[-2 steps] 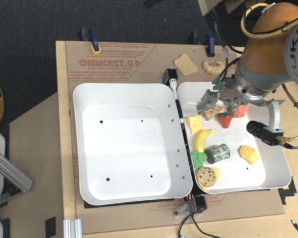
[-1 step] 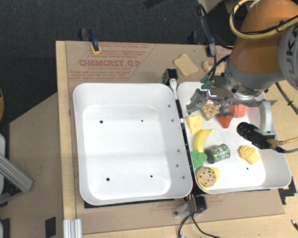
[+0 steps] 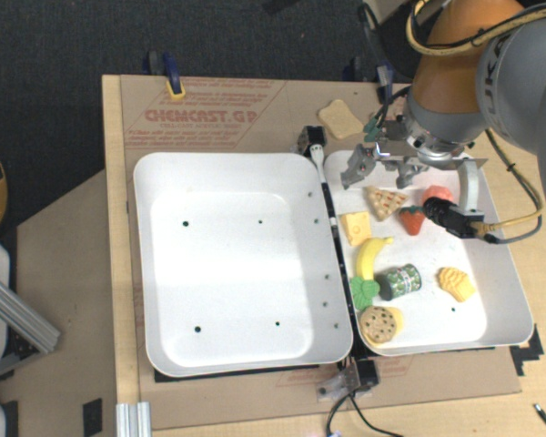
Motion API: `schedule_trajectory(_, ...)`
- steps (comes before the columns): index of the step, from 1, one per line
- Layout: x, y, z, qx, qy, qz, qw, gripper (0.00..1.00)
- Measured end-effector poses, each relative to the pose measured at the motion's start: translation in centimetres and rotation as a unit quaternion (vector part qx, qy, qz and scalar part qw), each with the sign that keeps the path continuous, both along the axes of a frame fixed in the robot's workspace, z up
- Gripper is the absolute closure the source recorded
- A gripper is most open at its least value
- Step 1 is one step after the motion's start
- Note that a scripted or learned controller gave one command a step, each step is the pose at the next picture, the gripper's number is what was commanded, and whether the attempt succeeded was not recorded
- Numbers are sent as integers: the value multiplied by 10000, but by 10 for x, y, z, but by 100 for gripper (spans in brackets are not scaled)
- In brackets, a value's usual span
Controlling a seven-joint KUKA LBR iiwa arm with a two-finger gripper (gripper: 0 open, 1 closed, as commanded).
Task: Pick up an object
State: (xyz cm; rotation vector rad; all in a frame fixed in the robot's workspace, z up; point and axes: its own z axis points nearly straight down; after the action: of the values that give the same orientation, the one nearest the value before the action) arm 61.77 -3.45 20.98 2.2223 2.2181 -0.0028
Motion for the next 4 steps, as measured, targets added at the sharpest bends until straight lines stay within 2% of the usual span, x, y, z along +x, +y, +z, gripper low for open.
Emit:
schedule_trajectory(1, 13, -31, -27, 4, 10, -6, 10000, 0)
schedule_trajectory(2, 17, -80, -116, 11, 45, -13, 10000, 0)
schedule_trajectory(3, 50, -119, -126, -1, -19, 0, 10000, 0)
schedule_trajectory(4, 49, -55, -125, 23, 10, 33, 10000, 0)
